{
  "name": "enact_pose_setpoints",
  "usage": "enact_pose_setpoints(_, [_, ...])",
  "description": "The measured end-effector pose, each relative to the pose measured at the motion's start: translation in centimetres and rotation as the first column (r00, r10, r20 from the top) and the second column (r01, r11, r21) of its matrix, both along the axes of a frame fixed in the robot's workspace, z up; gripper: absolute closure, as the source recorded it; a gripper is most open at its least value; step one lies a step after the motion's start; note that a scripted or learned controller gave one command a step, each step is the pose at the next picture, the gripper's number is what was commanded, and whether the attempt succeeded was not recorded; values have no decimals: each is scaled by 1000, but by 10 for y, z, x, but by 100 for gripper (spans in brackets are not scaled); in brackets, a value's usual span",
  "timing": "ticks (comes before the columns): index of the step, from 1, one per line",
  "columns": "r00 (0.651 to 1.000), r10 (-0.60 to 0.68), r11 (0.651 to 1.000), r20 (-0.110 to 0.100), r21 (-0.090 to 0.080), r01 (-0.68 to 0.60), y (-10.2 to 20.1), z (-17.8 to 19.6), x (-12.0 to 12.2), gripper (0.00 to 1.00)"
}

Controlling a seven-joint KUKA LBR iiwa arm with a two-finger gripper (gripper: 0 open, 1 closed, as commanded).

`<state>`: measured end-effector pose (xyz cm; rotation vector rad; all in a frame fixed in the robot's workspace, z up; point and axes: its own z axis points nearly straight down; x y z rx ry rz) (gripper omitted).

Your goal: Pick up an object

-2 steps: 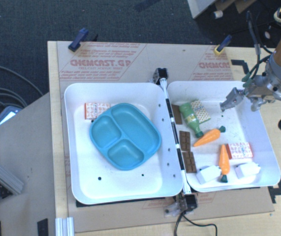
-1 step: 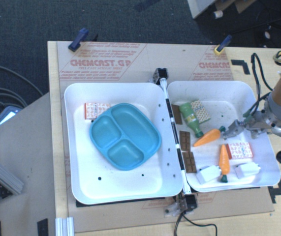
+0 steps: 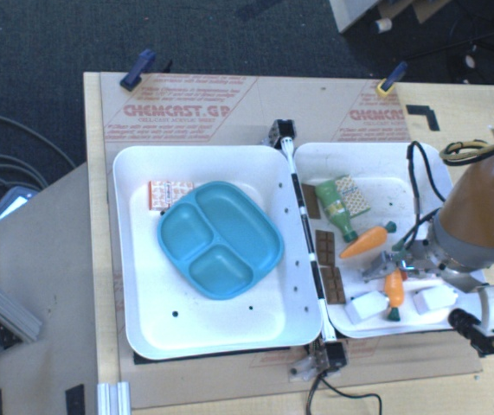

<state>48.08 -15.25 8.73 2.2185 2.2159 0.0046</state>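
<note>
Carrots are the likeliest objects: one carrot (image 3: 364,242) lies slantwise in the right bin (image 3: 376,156), its green top toward the arm, and a second carrot (image 3: 394,290) lies just below it, near the front wall. The gripper (image 3: 400,263) reaches in from the right between the two, low over the bin floor; whether its fingers are open or closed on anything cannot be told, since the metal parts blur together there. A green bottle (image 3: 337,210) lies tilted beside the upper carrot, next to a patterned packet (image 3: 355,196). Brown bars (image 3: 326,258) line the bin's left side, and white blocks (image 3: 366,306) sit by the front wall. In the left bin (image 3: 143,318) a blue plate (image 3: 219,239) rests, overlapping a small red-and-white box (image 3: 162,194)
</note>
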Motion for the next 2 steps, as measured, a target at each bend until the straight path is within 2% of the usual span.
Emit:
enact_pose_setpoints(1, [1000,-2,1000,6,-6,3,-2,11,1,100])
enact_pose_setpoints(2, [1000,3,1000,-6,3,-3,73,135,2,100])
